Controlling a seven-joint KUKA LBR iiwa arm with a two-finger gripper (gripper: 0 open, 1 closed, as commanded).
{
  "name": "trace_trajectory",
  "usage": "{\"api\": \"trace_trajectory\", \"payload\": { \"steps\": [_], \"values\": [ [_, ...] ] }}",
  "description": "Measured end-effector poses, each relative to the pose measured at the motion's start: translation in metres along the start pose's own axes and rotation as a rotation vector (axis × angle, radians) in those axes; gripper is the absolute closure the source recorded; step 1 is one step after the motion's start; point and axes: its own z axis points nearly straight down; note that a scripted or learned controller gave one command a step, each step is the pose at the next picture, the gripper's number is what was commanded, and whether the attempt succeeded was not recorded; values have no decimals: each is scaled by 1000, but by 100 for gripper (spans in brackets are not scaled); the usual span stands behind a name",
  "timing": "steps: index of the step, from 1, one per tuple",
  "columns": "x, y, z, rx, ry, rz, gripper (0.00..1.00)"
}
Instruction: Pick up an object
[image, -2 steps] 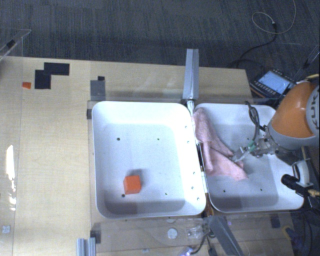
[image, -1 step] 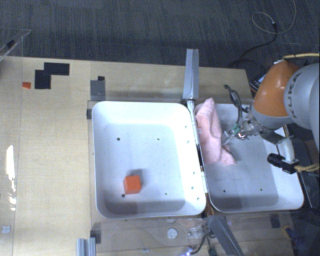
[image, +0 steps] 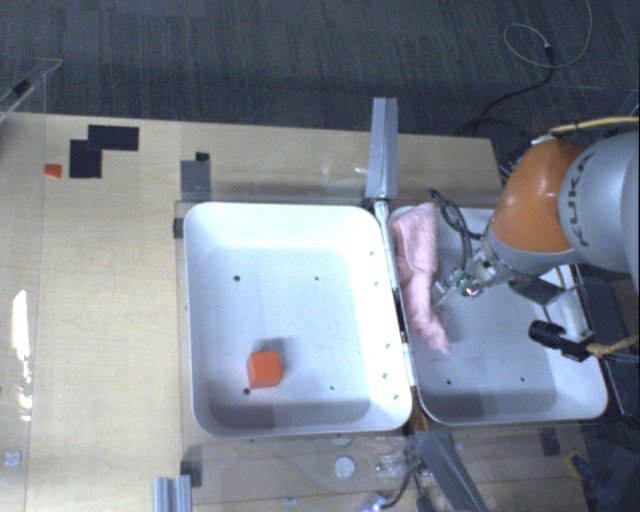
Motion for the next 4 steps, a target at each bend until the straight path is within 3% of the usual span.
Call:
{"api": "trace_trajectory", "payload": {
  "steps": [1,2,3,4],
  "values": [
    [-44,71,-7,16,10,53,0],
    [-17,24,1,2,2,-13,0],
    [0,12,-12,8,7,-241,0],
    [-19,56,2,5,3,-162,0]
  ]
}}
